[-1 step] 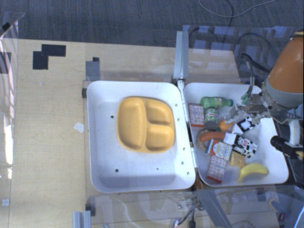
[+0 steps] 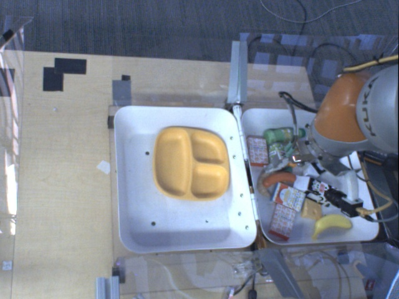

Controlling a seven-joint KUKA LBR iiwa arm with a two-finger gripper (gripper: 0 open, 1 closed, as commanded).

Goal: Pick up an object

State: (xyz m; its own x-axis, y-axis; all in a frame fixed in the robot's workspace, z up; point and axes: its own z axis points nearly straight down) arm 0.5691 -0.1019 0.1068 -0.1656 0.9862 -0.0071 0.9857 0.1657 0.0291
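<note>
Arm (image 2: 358, 114) reaches in from right, bent low over right bin (image 2: 368, 232). Gripper (image 2: 298, 156) down among clutter at bin's middle; whether spread or pinched, cannot tell. Beside it: green bottle (image 2: 278, 134) on far side, orange-red sausage-shaped item (image 2: 278, 179) just near of it. Banana (image 2: 331, 224) at near right, red-white packets (image 2: 285, 210) near left. Left bin (image 2: 134, 229) holds yellow divided tray (image 2: 190, 162), centred. Both bins sit on wooden surface (image 2: 59, 185).

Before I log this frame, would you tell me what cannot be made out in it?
- Gripper: the arm's orange band covers it in the camera view, so any grasp is hidden.
- Green bottle: partly behind the arm.
- Carton labels: print too small.
- Right bin: far side under the arm.
</note>
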